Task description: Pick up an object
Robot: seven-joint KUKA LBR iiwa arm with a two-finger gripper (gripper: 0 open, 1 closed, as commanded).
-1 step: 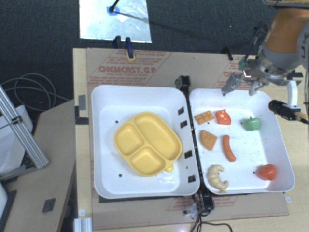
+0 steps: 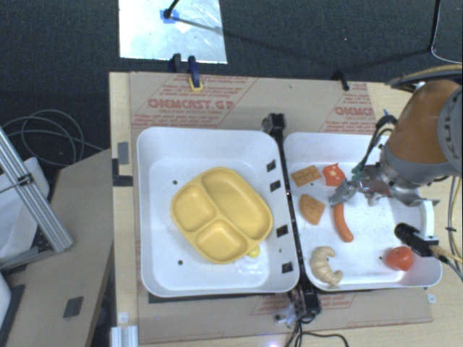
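Gripper (image 2: 347, 192) just above sausage (image 2: 343, 223) — fingers cannot be read, no grip seen. Pepper (image 2: 333, 174) and bread (image 2: 312, 210) crowd sausage — risk: nudged aside.

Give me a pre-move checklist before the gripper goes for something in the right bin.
1. Gripper over the right bin: ok.
2. A target close by: ok, the orange sausage lies just below the fingertips.
3. Nothing held already: cannot tell, the fingers are too small to read.
4. Neighbours clear of the sausage: ok, the red pepper piece and bread slice lie apart from it.
5. Yellow divided plate out of the way: ok, it sits in the left bin.
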